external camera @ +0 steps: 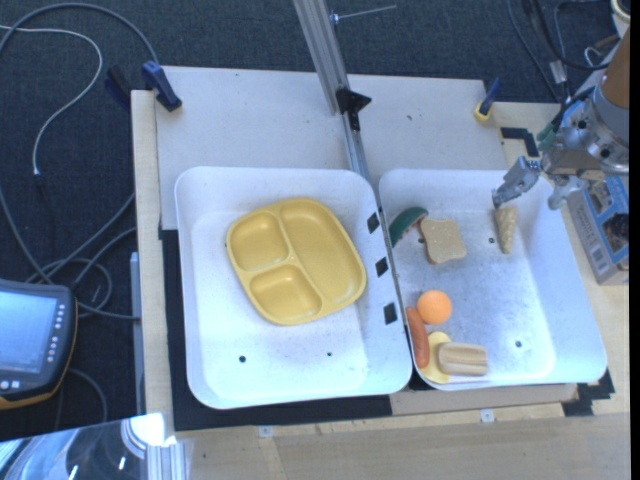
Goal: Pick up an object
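1. Tool [533, 187] first: it hangs at about three o'clock in the view, over the top right corner of the right bin, with two grey fingers spread apart and nothing between them; one fingertip [505, 194] sits just above a pale piece of bread.
2. Desk [250, 118], pale and flat, carries both bins; blue clamps sit at its eleven o'clock and one o'clock corners.
3. Left bin [290, 373], white and shallow, lies toward nine o'clock of the centre.
4. Right bin [540, 308], the same kind, lies toward three o'clock, touching the left bin along a shared edge.
5. Yellow plate [294, 260], with three compartments, rests in the middle of the left bin, turned at a slant.
6. Toast slice [443, 239], tan, lies flat at eleven o'clock in the right bin.
7. Bread stick [506, 230], pale and narrow, lies at one o'clock in the right bin, just below the tool.
8. Wooden block [462, 358], light tan, lies at seven o'clock in the right bin on a yellow piece.
9. Carrot [418, 336], orange-red, lies along the right bin's left wall, beside the block.
10. Orange ball [434, 307] sits just above the carrot.
11. Green piece [405, 221], curved, lies just left of the toast.
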{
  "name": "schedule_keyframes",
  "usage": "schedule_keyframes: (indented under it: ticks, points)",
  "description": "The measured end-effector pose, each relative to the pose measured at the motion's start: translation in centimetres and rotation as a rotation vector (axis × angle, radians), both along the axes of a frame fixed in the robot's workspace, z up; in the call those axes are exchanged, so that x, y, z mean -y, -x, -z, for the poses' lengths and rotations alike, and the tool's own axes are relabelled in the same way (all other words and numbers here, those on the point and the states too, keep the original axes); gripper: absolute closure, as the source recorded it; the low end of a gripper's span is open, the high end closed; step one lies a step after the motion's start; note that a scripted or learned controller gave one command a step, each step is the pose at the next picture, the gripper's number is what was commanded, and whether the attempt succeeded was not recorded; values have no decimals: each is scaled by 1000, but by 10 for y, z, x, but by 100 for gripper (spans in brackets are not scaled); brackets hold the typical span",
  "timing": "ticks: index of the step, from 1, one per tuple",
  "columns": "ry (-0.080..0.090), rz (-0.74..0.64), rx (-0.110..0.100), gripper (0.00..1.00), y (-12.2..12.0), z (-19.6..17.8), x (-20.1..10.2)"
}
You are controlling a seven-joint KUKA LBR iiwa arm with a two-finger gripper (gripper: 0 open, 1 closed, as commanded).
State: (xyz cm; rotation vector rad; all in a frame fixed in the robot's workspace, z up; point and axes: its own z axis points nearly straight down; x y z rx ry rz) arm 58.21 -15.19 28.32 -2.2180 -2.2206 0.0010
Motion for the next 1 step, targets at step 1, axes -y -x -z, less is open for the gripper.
schedule_keyframes:
  ticks: [1]
  points:
    - [0,0,0,0,0,0,0]
